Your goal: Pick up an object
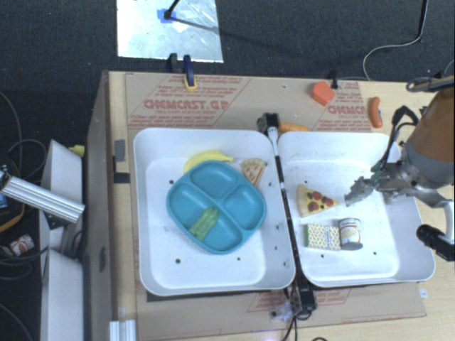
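Note:
The right bin [370, 155] holds a pizza slice [315, 200], a small can [349, 233] and a flat green-and-white packet [323, 236]. My gripper [357, 190] hangs low over this bin, just right of the pizza slice and above the can in the view. It is too small and dark to read clearly. I see nothing held in it. The left bin [160, 261] holds a blue divided plate [226, 197] with a green piece [204, 222] lying in it. A yellow banana [208, 159] and a tan wedge [254, 170] lie at the plate's far edge.
On the bench behind the bins lie an orange block [323, 92], a hot dog [375, 112] and a carrot [293, 127]. A black divider [282, 197] runs between the bins. The arm's body [434, 148] overhangs the right bin's right side.

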Robot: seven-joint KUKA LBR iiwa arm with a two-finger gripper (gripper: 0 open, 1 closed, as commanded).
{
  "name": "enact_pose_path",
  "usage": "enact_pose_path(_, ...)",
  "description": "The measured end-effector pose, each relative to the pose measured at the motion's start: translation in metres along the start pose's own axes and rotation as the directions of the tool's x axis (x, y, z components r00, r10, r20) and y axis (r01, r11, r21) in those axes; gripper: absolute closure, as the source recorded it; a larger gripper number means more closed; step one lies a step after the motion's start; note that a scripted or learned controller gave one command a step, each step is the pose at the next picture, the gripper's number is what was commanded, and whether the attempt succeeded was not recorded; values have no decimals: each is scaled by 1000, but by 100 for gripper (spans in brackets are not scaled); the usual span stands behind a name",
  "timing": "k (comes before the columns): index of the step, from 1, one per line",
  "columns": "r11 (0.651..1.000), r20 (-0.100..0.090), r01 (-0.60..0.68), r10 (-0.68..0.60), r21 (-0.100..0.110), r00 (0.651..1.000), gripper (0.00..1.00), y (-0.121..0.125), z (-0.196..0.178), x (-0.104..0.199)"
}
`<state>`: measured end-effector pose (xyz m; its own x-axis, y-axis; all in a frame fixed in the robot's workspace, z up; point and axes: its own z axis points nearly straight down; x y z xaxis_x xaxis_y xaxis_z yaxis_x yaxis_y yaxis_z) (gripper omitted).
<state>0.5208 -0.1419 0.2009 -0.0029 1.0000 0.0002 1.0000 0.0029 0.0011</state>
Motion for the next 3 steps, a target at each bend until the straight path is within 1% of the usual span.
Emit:
enact_pose_path(1,1000,1,-1,1,-9,1000,0,-31,113,0)
enact_pose_path(2,1000,6,-2,2,-16,1000,100,-29,101,-2)
enact_pose_path(3,1000,-1,1,-1,-2,1000,100,7,16,91)
